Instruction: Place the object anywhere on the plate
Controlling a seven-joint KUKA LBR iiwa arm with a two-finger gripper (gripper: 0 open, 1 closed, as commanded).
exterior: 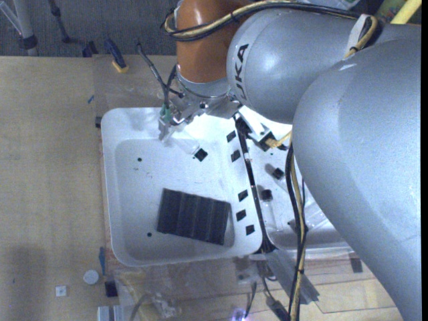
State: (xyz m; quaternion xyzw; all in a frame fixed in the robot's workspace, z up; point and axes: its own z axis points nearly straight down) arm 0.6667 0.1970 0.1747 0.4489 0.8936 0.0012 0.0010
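Black and small, the object point(199, 154) lies on the floor of the left bin point(111, 199), toward its far side. It is judged light and stiff, best pinched across its narrow sides. A dark ribbed slab point(194, 217), presumably the plate, lies nearer. The jaws hang just left of the object; whether they are released or clenched cannot be told.
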